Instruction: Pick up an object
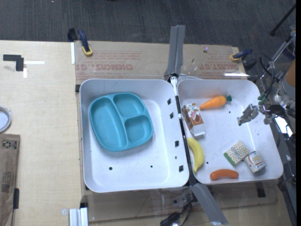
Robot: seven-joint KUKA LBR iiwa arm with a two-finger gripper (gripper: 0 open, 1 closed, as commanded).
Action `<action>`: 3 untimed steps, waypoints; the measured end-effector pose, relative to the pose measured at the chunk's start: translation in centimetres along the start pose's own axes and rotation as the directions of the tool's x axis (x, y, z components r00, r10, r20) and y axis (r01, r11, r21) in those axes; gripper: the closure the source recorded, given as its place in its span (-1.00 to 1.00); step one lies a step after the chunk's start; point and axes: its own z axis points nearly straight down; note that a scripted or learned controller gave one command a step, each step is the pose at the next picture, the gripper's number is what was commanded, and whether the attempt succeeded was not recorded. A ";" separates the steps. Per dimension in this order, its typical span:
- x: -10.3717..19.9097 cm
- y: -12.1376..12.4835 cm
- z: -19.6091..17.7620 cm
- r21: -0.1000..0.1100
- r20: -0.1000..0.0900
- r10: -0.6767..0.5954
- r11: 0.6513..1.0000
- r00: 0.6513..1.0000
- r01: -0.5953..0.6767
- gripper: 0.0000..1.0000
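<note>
Red print on cardboard sheet point(155, 62) behind bins, upside down, possibly "CHEMCZ"; carton labels too small to read.

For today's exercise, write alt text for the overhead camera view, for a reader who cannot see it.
The gripper hangs over the right bin, which has a carrot, banana, sausage and small cartons in it. The left bin holds a blue divided plate.

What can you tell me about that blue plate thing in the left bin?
The blue plate is a turquoise tray with rounded corners that looks like smooth plastic. Raised ridges split it into three compartments: one long one along its left side and two smaller ones on its right. It lies flat and right side up, turned slightly askew, in the upper left part of the left bin. It touches only the bin's floor.
</note>
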 end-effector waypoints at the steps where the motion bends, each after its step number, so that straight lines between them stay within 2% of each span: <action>1: -0.1 0.1 9.6 0.000 0.000 0.099 0.995 0.995 -0.099 -1.00; 2: -1.4 11.0 12.3 0.000 -0.001 0.225 0.974 0.974 -0.225 -1.00; 3: -0.7 11.7 12.8 0.046 0.012 0.391 0.919 0.920 -0.391 -1.00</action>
